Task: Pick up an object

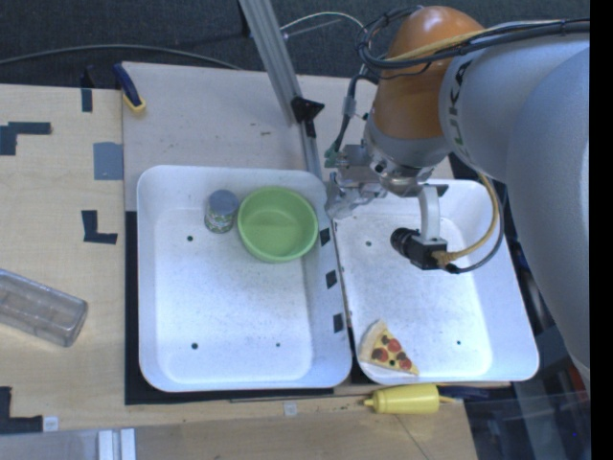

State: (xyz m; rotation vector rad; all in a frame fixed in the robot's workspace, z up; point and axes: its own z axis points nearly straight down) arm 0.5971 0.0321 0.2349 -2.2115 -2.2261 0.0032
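A green bowl [278, 223] sat at the far right of the left bin [163, 353], just left of the gripper [342, 199], which hung over the divide between the bins, its state impossible to tell. A small jar [221, 211] touched the bowl's left side. A toy pizza slice [388, 349] lay in the right bin [498, 353]. A yellow bottle [407, 400] rested on the wooden bench [57, 180].

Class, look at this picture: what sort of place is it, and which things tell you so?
Probably a robotics lab bench for grasping trials: a grey arm with an orange band reaches over two shallow white bins holding props such as a green plastic bowl and a toy pizza slice.
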